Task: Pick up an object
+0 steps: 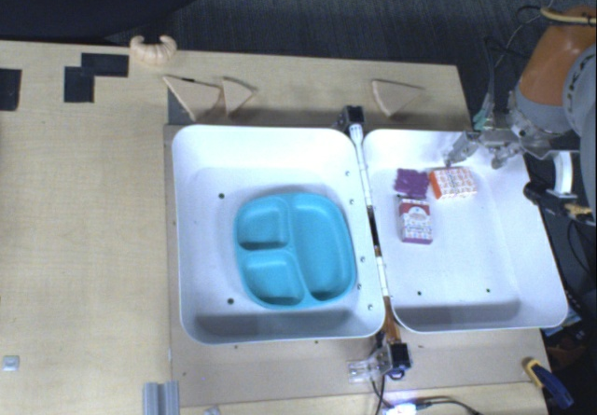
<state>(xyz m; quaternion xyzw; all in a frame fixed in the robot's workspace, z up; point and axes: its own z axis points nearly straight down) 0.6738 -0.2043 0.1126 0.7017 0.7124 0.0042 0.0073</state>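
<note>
Hovering at the far right corner of the right bin (522,311), the jaws (478,148) carry nothing.

Their metal prongs look spread apart, poised just beyond an orange-and-white box (453,183), with nothing between them. Beside that box lies a purple packet (409,182), and just nearer the camera a small red-and-white carton (416,220); all three rest on the bin floor. The left bin (201,217) holds a blue divided tray (294,248). Judging from this, no pick is made yet: choosing a piece, descending, closing and lifting all remain.
</note>
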